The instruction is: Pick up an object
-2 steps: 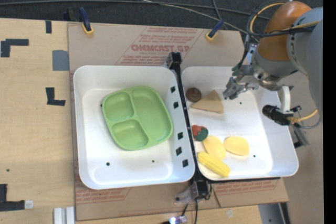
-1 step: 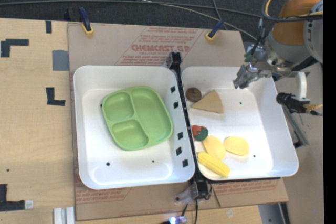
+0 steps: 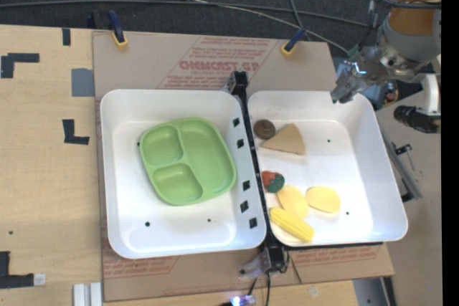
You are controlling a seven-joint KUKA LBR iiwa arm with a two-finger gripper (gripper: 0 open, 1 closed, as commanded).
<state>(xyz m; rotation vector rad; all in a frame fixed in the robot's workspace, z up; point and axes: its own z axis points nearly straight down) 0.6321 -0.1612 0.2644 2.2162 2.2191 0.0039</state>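
Observation:
The right bin (image 3: 373, 175) holds several toy foods: a brown round piece (image 3: 265, 128), a tan wedge (image 3: 286, 140), a red and green piece (image 3: 272, 180), two yellow pieces (image 3: 292, 200) (image 3: 323, 199) and a corn cob (image 3: 291, 226). My gripper (image 3: 344, 91) hangs above the right bin's far right corner, apart from all of them. Nothing shows between its fingers.
A green divided plate (image 3: 188, 160) lies in the left bin (image 3: 122, 226). A black divider (image 3: 245, 154) runs between the bins. Cardboard (image 3: 215, 61) lies under both, held by two clamps (image 3: 117, 32) (image 3: 291, 44). Cables cross the dark floor behind.

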